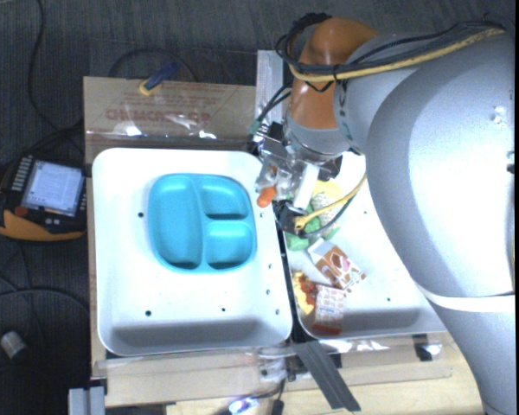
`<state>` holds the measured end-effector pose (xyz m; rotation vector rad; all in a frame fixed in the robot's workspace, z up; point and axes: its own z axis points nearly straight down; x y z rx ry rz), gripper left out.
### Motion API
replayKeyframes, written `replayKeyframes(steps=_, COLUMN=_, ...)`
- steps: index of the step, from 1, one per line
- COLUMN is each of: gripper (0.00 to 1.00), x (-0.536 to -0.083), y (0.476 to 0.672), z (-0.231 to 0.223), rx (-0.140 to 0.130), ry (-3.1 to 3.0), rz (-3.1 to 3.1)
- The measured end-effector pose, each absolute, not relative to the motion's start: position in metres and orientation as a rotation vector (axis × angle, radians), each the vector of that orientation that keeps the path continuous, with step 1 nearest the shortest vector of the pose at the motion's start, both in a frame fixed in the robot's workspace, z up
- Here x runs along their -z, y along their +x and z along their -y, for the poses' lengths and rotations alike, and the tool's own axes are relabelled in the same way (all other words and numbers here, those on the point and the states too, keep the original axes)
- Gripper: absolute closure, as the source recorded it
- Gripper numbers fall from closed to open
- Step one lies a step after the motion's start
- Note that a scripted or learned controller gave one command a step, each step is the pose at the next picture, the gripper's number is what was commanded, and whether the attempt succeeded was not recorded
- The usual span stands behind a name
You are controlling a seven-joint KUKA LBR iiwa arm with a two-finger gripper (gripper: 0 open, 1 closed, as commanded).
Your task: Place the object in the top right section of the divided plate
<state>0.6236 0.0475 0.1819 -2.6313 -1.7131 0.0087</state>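
The blue divided plate (pixel 201 221) in the left bin (pixel 121 318) lies bare, while the gripper (pixel 281 188) hovers over the bins' shared edge, its grasp unclear, a small orange object (pixel 265 199) just beside it.

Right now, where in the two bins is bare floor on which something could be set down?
The left white bin has bare floor around the blue divided plate, widest below it. The right white bin is crowded: small packets and toy foods lie along its left side, under the tool.

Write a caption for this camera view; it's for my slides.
Gripper above the bins' shared edge, blue plate in left bin.
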Motion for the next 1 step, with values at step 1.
replayKeyframes(steps=1, gripper=0.00, x=-0.1821, y=0.6236, z=-0.0475, rx=-0.009, ry=-2.632, rz=1.713)
